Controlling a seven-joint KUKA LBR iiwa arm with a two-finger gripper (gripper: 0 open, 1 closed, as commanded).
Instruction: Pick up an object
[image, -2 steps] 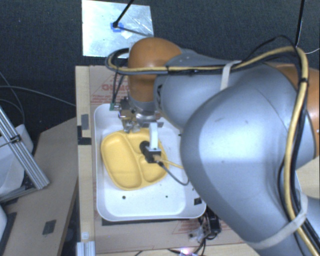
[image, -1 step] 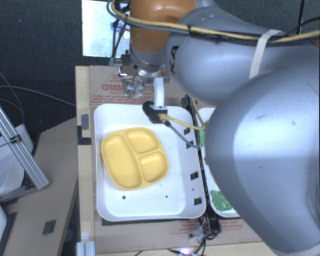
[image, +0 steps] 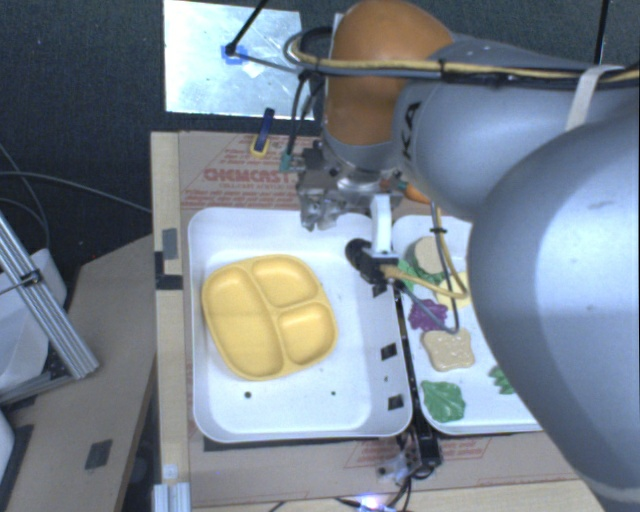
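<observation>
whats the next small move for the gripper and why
Probably a short shift down-left in view, over the yellow divided plate. The gripper is at the far edge of the left bin above bare floor, and the plate is the closest thing there.

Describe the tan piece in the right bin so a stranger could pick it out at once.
Look in the white bin on the view's right. Near its left wall, the tan piece lies between a purple piece and a green leaf. It alone is pale brown and toast-shaped.
</observation>
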